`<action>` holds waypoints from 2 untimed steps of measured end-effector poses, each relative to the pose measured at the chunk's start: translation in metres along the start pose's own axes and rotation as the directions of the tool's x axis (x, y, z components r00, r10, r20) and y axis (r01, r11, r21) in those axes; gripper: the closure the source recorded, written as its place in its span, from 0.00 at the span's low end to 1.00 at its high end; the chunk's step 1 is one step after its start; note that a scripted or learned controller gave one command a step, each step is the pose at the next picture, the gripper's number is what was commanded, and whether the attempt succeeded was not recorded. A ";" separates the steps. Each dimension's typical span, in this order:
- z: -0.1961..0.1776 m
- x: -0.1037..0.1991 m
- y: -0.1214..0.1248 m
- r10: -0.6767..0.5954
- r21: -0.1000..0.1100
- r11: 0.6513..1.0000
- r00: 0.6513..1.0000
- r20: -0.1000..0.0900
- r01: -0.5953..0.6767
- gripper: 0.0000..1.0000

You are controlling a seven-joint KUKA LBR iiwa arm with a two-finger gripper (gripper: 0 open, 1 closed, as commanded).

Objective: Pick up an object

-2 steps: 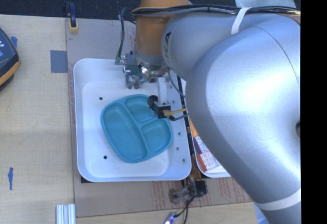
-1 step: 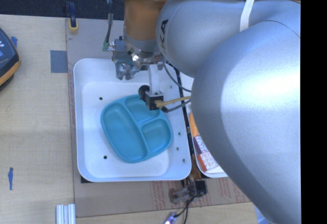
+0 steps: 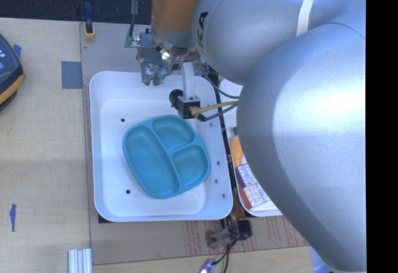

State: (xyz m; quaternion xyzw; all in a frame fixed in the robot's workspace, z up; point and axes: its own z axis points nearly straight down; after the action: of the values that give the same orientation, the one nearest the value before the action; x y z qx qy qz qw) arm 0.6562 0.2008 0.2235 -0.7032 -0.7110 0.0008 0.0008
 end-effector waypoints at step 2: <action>-0.010 0.000 0.000 -0.008 0.002 1.000 1.000 0.001 0.008 0.00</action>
State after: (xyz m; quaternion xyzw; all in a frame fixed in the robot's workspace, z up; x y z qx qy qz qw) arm 0.6562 0.2009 0.2335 -0.7003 -0.7139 0.0020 0.0010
